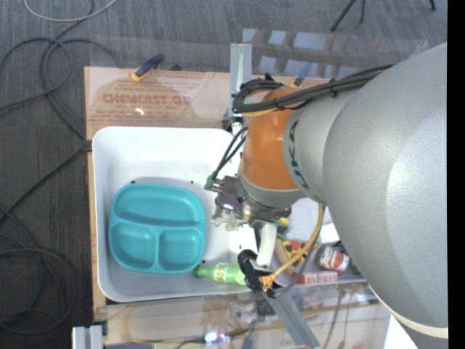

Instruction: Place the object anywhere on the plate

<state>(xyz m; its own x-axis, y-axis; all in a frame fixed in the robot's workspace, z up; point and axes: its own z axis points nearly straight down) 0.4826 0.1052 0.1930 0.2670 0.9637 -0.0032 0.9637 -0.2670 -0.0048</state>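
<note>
Nearest the camera, the grey arm (378,180) is seen, and red and white packages (332,257) are partly hidden under it. Whether the gripper (234,211) is open or closed cannot be told. The green bottle-like object (220,272) is lying in the left bin (145,140), toward the near wall from the gripper. Its long axis is turned left to right, just beside the teal plate (156,227) and not yet on it.

Grey arm (378,187) stretched in, pincer (231,211) pointing down
</note>
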